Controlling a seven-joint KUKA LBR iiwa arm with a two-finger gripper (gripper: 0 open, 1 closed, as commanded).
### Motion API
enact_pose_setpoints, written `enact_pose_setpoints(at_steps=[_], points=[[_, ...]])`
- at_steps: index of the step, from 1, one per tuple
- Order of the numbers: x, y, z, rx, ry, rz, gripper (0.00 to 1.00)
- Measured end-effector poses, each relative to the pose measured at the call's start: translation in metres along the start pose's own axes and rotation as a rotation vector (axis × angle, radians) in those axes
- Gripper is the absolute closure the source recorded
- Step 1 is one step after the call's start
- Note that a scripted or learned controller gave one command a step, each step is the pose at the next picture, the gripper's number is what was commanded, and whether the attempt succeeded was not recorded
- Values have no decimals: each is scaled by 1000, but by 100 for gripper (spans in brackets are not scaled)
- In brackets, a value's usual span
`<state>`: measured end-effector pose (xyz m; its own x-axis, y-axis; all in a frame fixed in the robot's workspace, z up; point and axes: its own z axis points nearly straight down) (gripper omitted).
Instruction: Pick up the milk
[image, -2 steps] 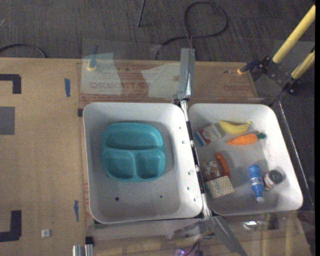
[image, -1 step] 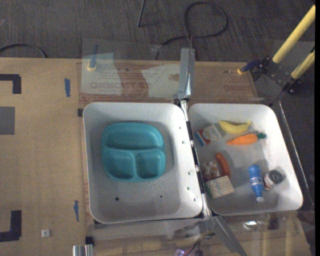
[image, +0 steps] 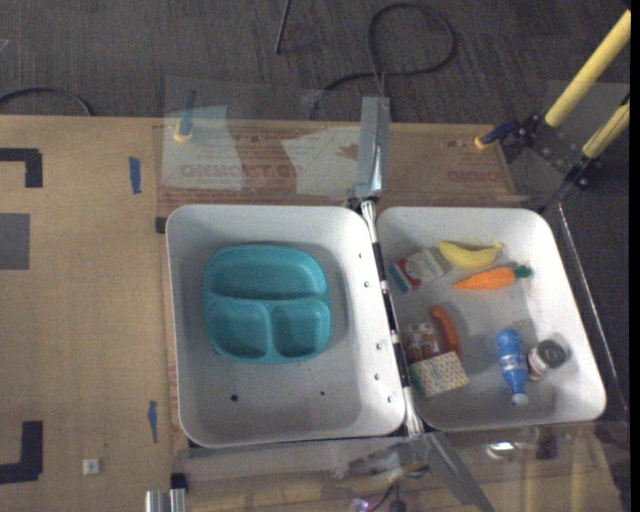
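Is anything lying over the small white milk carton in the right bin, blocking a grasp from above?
Nothing visible covers the small white-and-red milk carton; the yellow banana lies close beside it, toward the right.

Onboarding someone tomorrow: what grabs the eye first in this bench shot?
The teal divided tray dominates, sitting alone in the left bin. Next is the cluster of small items in the right bin: a yellow banana and orange carrot toward the far side, a blue bottle near the front, and a small carton that looks like the milk near the divider.
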<state>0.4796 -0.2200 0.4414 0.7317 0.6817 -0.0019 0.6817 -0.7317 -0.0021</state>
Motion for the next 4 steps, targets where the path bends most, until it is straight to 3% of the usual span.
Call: enact_pose_setpoints(at_steps=[3,4], points=[[5,8,7,-2,1,220,100],[-3,3,7,0,1,404,100]])
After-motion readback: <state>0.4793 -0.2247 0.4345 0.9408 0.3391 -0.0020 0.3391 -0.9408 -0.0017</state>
